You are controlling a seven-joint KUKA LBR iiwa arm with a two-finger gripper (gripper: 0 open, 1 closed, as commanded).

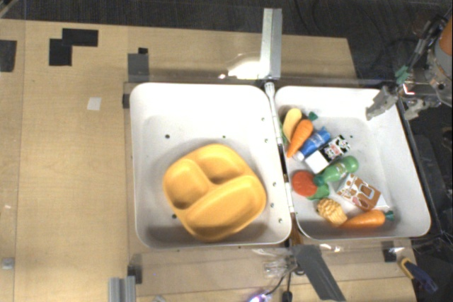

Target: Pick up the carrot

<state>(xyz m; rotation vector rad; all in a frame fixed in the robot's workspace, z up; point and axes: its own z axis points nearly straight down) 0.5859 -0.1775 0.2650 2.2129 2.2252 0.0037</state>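
The claw (382,104) is hanging over the far right corner of the right bin (417,187), and I cannot tell its state from here. It is gripping nothing visible.

One carrot (299,136) is lying near the bin's far left corner, tilted, touching a yellow piece (291,121) on one side and a blue bottle (312,143) on the other. A second carrot (364,219) is lying along the near edge, beside a small waffle-like piece (330,209).

In the left bin (148,152), a yellow divided plate (214,191) is sitting toward the near edge.
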